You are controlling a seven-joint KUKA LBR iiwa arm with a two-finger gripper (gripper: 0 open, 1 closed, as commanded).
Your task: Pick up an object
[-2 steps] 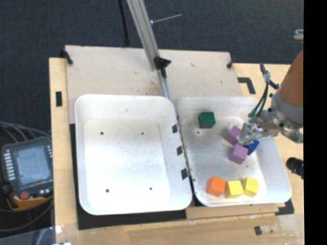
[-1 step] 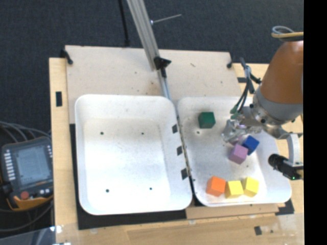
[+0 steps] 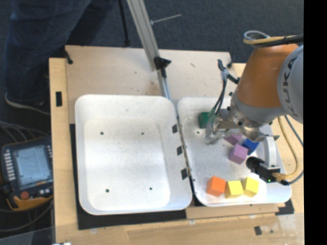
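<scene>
The gripper (image 3: 213,132) hangs low over the right bin (image 3: 196,193), near its upper left part, under the arm's (image 3: 263,80) orange band. Its fingers (image 3: 209,136) are blurred and mostly hidden by the wrist, so how far apart they stand cannot be told, and nothing can be seen between them. A green block (image 3: 204,119) lies just beside the gripper, on its upper left, close enough that touch or gap cannot be judged (only part of the block shows). The other blocks lie in the same bin: a purple one (image 3: 238,153) near the middle, a smaller purple one (image 3: 234,139) just above it, and a blue one (image 3: 251,146) beside them, partly under the arm. Along the bin's near edge an orange block (image 3: 216,186) and two yellow blocks (image 3: 235,189) (image 3: 252,186) sit in a row, close together. The left bin (image 3: 127,152) lies alongside, touching the right one along its edge.
</scene>
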